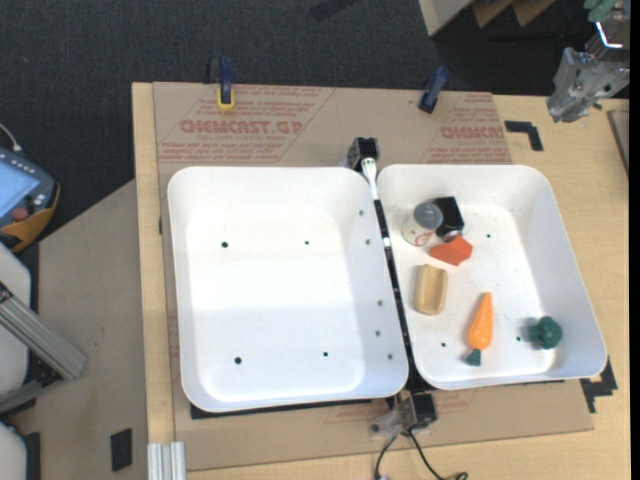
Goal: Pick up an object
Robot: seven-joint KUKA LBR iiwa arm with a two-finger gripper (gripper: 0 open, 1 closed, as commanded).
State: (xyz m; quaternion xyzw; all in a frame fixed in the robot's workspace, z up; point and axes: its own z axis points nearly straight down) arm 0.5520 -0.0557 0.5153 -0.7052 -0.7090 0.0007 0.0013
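The right bin point(560, 258) holds several small objects. A grey disc on a black block point(437, 214) lies near its back left, with a white ring-like piece point(417, 234) beside it. Just in front sits an orange-red block point(452, 251), then a tan cylinder point(430, 290). An orange toy carrot point(480, 324) with a green stem end lies toward the front, and a dark green lump point(545, 333) rests at the front right. My gripper point(572, 100) hangs high at the top right, beyond the bin's back right corner and well apart from every object.
The left bin point(200, 348) lies beside the right one, with a black divider strip point(385, 258) between them. Both rest on a cardboard sheet point(300, 118) held by clamps at the back. A blue-screened device point(18, 193) sits at the far left.
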